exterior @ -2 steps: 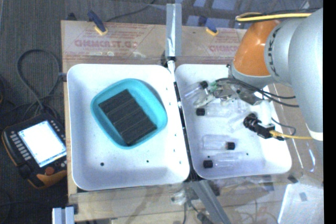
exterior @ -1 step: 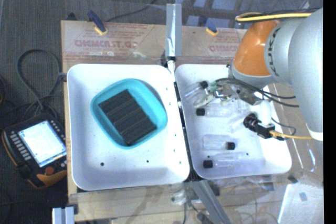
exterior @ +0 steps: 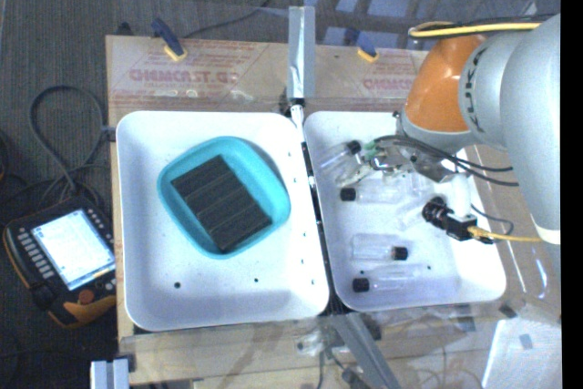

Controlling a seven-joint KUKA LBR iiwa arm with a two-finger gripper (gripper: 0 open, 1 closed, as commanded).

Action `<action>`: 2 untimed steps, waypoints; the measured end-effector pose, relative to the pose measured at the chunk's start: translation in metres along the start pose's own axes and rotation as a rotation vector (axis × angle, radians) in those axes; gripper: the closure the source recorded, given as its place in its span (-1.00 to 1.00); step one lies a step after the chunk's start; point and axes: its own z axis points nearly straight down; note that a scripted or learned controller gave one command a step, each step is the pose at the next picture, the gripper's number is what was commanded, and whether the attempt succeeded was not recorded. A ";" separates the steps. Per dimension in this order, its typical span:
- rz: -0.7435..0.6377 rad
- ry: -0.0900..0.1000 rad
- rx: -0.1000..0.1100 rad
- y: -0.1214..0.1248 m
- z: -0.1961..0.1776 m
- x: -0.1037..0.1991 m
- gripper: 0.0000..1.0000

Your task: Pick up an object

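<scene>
Camera view: bench [exterior: 228,73] on dark carpet holds two white bins [exterior: 146,287]. Clear capped tubes [exterior: 381,246] lie at five o'clock in the right bin. Gripper [exterior: 369,158], at two o'clock, blurs against clear plastic; its state is unreadable.

Left bin [exterior: 137,287]: a blue tray [exterior: 178,173] holding a black ridged slab [exterior: 221,203] fills the middle; open white floor rings the tray, widest on the side toward the viewer. Right of the tray, past the central divider [exterior: 310,196], clear capped tubes [exterior: 387,248] lie scattered over the right bin [exterior: 487,273], and the arm [exterior: 496,91] overhangs its far half.
</scene>
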 end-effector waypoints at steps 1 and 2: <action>0.000 0.000 0.000 0.000 0.000 0.000 -1.00; 0.000 0.000 0.000 0.000 0.000 0.000 -1.00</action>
